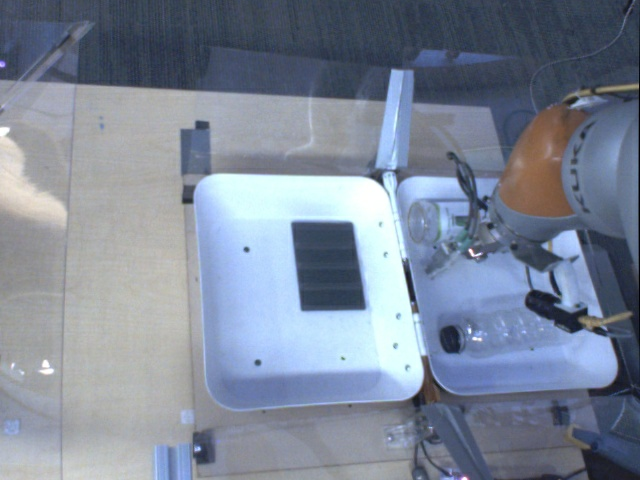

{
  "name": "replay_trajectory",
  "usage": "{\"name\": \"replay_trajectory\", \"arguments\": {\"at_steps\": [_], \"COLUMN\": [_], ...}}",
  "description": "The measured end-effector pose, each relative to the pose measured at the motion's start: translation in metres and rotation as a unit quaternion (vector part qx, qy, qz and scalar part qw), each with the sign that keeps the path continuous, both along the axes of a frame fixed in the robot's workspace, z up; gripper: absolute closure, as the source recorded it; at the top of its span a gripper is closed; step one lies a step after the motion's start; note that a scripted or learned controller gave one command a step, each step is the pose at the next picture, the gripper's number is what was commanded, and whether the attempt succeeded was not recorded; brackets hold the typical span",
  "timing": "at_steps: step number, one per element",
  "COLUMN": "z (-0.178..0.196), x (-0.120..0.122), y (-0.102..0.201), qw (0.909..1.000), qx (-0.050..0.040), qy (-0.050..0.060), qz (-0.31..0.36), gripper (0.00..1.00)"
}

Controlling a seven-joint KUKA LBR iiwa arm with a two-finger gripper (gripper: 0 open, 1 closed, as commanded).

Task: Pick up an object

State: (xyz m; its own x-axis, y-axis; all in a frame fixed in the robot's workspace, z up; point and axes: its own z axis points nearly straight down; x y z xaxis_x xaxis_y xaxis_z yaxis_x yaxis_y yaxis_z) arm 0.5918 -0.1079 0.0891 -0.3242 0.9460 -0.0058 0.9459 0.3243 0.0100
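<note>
My gripper (452,250) hangs low over the upper left part of the right bin (520,373), under the orange-banded wrist. Just to its upper left a clear round jar (423,220) lies on its side, close to the gripper tip; I cannot tell whether they touch. A clear plastic bottle (497,332) with a black cap lies on its side near the bin's front, apart from the gripper. In the left bin (230,298) a flat black ridged rectangle (327,265) rests in the middle.
The rims of the two bins meet along a narrow seam (408,288). A metal post (395,128) rises behind the seam. Clear panels stand around the wooden bench.
</note>
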Motion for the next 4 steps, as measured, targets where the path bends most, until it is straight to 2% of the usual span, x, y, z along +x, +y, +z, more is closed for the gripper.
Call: {"name": "replay_trajectory", "arguments": {"at_steps": [1,2,3,4], "z": [-0.001,0.001,0.0,-0.002], "x": [0.046,-0.037,0.01,0.036], "y": [-0.008,0.002,0.002,0.002], "qw": [0.9983,0.9973,0.9956,0.9945], "qx": [0.0107,-0.0002,0.0002,0.0085], "qy": [0.057,0.0,0.002,0.051], "qz": [0.008,0.074,0.094,0.091], "gripper": [0.0,0.0,0.0,0.0]}}
